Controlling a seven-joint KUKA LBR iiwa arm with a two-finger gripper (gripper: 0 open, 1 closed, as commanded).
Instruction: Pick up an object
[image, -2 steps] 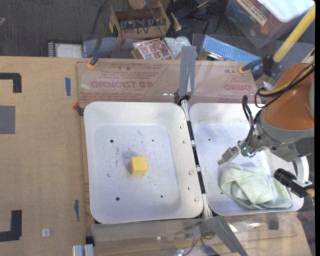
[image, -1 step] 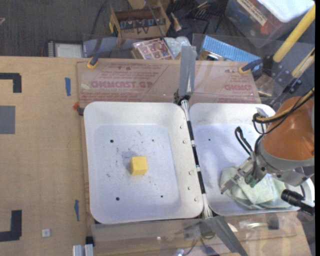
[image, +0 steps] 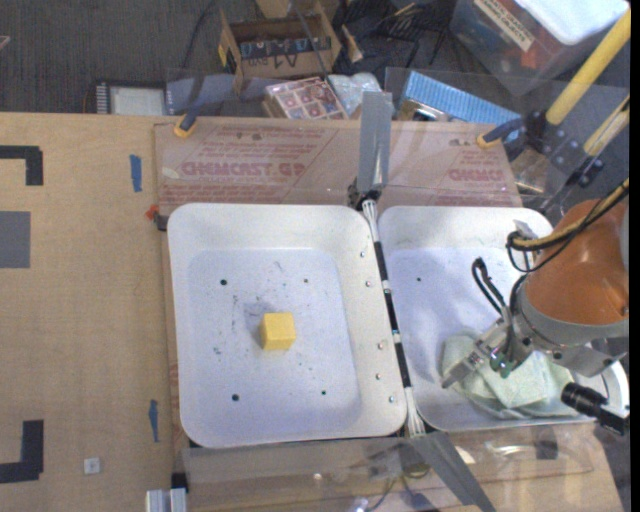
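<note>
A small yellow block (image: 279, 331) lies near the middle of the left bin (image: 200, 240). In the right bin (image: 430, 232), a crumpled pale green cloth (image: 515, 384) rests at the near right corner. My gripper (image: 482, 362) is low over the cloth's left part, its dark fingers pointing down and to the left onto the fabric. The orange band of the arm (image: 580, 285) looms above it and hides the bin's right side.
A metal divider (image: 388, 318) runs between the two bins. The left bin floor has dark specks around the block. Clutter, boxes and cables sit beyond the bench's far edge. Blue tape marks lie on the wooden bench at left.
</note>
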